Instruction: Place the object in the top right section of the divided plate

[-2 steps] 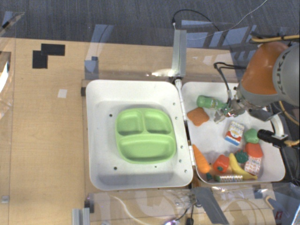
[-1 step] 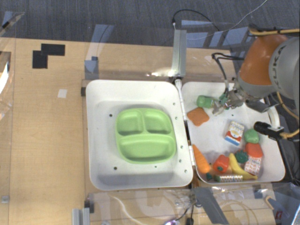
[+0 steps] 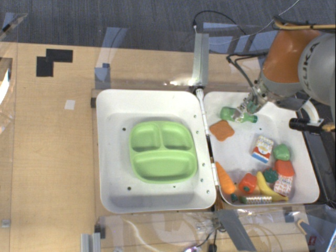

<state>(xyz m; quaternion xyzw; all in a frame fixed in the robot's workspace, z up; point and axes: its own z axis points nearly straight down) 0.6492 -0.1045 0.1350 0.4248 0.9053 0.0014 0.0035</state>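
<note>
One divided plate (image 3: 163,151), two bins (image 3: 113,193), one gripper (image 3: 248,107) (grip state unclear).

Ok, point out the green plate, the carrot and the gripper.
green plate (image 3: 163,168): camera view, on the floor of its large bottom section.
carrot (image 3: 225,179): camera view, on the middle of its orange body.
gripper (image 3: 247,108): camera view, between its fingertips, just above a green object in the right bin.

green bottle (image 3: 237,114) lying; plate (image 3: 163,151) empty.
</note>
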